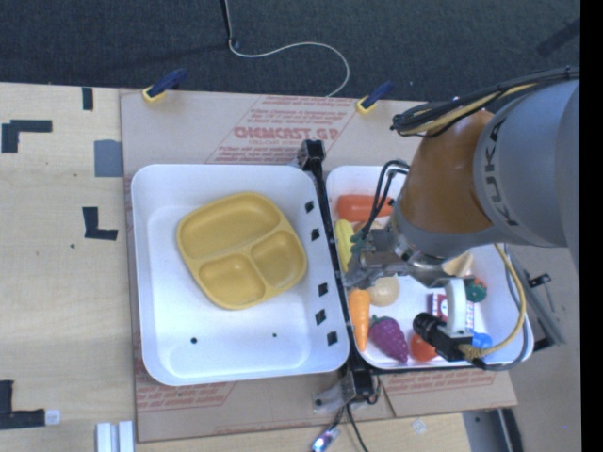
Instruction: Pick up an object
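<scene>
1. The right bin [516,290] holds the pickable toys: one orange carrot [360,316], one purple grape bunch [388,338], one pale round piece [383,292], one long orange-red piece [358,206] near the far wall, one yellow piece [343,236] against the divider side, one small red piece [423,349], and one white packet [459,311] with red print.
2. The tool [369,264] sits low over the left part of that bin, just above the pale round piece and the carrot's top; whether its fingers are apart or together I cannot tell.
3. The grey arm [528,163] with its orange band covers the bin's middle and right.
4. The toys crowd the near and left edges, touching or just beside one another, leaving little free room.
5. The left bin [151,281] holds one yellow three-compartment plate [242,249], with bare white floor along its near side.
6. Both bins rest on a cardboard sheet [273,130] on the table [57,281].
</scene>
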### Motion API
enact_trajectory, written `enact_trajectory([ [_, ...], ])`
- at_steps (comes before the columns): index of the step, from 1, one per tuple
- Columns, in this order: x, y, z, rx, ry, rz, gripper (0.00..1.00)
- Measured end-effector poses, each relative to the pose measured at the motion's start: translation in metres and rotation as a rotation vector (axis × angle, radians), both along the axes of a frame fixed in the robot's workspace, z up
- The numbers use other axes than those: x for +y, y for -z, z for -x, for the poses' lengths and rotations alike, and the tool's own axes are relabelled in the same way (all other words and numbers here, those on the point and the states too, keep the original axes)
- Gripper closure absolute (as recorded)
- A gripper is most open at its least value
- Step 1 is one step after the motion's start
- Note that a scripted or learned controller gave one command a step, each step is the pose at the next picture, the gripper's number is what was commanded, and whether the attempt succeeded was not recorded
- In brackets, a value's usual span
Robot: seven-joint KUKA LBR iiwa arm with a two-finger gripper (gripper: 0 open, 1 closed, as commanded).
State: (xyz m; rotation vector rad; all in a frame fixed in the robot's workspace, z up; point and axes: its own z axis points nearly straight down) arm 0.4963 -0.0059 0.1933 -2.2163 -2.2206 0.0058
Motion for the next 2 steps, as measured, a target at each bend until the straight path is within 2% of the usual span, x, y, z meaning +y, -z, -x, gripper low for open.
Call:
enact_trajectory([
  [1, 0.053, -0.109, 0.013, -0.013, -0.006, -0.002, 1.0],
  [2, 0.101, -0.175, 0.012, -0.011, -0.006, -0.002, 1.0],
])
